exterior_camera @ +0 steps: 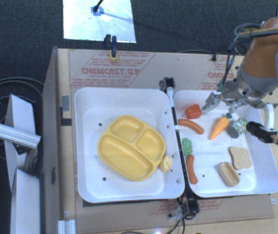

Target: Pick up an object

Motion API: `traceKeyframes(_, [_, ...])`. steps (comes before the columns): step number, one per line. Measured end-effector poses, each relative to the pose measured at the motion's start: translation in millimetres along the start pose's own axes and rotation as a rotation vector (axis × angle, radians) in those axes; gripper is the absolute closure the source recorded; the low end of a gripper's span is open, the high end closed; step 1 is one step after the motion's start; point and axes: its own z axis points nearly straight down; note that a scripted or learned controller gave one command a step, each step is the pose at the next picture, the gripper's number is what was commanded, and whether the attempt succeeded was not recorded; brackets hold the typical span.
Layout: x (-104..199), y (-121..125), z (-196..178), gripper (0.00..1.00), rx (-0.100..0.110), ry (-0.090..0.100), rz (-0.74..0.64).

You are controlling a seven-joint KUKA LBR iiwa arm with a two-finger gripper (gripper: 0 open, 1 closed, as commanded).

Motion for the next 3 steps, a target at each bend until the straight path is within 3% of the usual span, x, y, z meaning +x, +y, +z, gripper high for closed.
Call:
traceKeyframes(1, [12.5,21.8,102.1,0.00,-0.013,-0.002,0.001])
traceKeyframes(2, [8.9,33.3,117.6,0.00,-0.001,-0.001,-0.002])
traceKeyframes(3, [0.0,59.5,117.2,0.00,-0.002,-0.001,-0.002])
